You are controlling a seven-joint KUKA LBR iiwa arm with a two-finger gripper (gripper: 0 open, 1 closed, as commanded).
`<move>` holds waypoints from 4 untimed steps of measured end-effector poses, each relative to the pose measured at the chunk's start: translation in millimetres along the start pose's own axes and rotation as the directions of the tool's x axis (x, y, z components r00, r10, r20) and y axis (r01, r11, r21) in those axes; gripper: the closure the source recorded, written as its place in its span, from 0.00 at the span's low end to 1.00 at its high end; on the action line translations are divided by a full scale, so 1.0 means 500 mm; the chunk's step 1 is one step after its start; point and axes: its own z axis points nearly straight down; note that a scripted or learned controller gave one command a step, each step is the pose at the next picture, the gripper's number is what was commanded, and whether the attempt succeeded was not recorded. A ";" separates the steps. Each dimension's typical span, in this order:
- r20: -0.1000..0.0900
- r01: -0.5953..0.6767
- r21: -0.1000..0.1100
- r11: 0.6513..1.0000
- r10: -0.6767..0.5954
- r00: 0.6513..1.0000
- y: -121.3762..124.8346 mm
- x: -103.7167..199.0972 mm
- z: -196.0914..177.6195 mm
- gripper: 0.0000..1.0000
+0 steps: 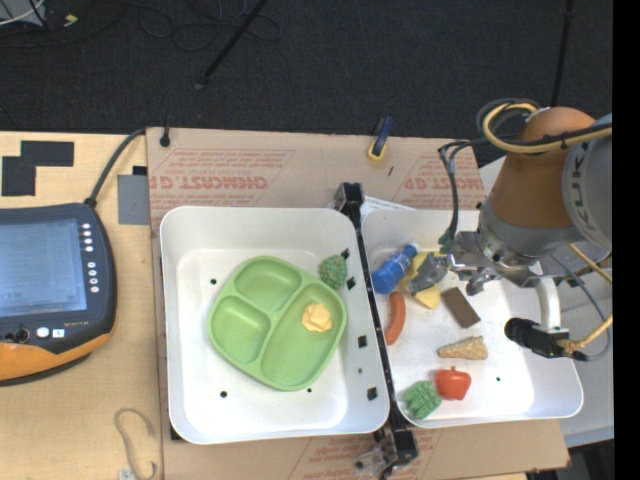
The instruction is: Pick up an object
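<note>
Tool [437,271] low over yellow wedge [428,298], contact unclear

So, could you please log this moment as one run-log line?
hand: low in right bin, near yellow wedge | grasp: unclear | green plate: left bin

Grn tray [262,340], red tomato [454,383].
</note>
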 end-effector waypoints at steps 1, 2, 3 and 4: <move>-0.001 0.001 0.000 1.000 -0.001 1.000 0.003 0.016 0.133 0.00; 0.001 -0.002 -0.007 1.000 0.002 1.000 0.003 0.018 0.174 0.00; -0.001 -0.008 -0.003 1.000 0.008 1.000 0.004 0.014 0.157 1.00; 0.001 0.001 -0.012 1.000 -0.001 1.000 0.006 0.029 0.045 1.00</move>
